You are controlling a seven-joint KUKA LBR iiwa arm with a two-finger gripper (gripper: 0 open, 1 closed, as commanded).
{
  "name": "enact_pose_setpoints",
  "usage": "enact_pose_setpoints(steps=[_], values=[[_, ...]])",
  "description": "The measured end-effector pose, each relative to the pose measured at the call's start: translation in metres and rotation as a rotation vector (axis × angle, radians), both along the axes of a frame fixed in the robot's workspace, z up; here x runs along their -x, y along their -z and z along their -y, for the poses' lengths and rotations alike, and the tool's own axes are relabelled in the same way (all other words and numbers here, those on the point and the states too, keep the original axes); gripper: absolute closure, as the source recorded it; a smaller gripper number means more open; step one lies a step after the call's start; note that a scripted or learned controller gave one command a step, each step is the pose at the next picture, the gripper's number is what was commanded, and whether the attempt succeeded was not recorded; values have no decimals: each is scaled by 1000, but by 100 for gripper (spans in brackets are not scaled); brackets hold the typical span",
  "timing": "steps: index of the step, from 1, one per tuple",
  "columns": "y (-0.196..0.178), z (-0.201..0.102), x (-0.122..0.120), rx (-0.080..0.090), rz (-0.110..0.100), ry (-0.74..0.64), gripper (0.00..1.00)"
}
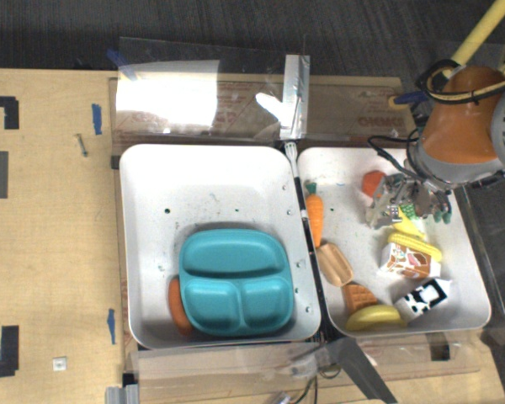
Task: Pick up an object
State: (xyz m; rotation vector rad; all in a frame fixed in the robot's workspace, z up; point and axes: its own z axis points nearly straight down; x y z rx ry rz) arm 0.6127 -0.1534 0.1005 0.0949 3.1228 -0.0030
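Bench (42,225): a tan surface is seen at left, marked with black corner brackets and bits of blue tape.
Left bin (143,183): a shallow white bin is set beside the right bin, with the two rims meeting at the middle.
Right bin (467,251): a shallow white bin in which the loose items and the gripper are found.
Tray (234,282): a teal tray with three compartments is laid in the near half of the left bin.
Arm (463,129): the orange band and grey wrist are seen entering from the right, above the far right part of the right bin.
Gripper (404,202): it is lowered into the far part of the right bin, just beside the red item and just above the carton; whether the jaws are spread or pressed together cannot be told, and nothing is seen between them.
Orange item (177,303): partly hidden under the left edge of the tray.
Carrot (314,213): laid along the left wall of the right bin, green top pointing away.
Carton (411,256): a yellow and white packet is laid near the bin's middle.
Bread (335,264): a tan piece is placed just beyond the carrot's near end.
Banana (373,316): a yellow piece is laid at the near wall.
Black-white block (425,297): placed just right of the banana.
Red item (373,182): a small piece is seen touching or just beside the gripper.
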Motion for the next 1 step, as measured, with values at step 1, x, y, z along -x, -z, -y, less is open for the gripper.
enact_pose_setpoints(steps=[1], values=[[-122, -50, 6, -3, 3, 77, 100]])
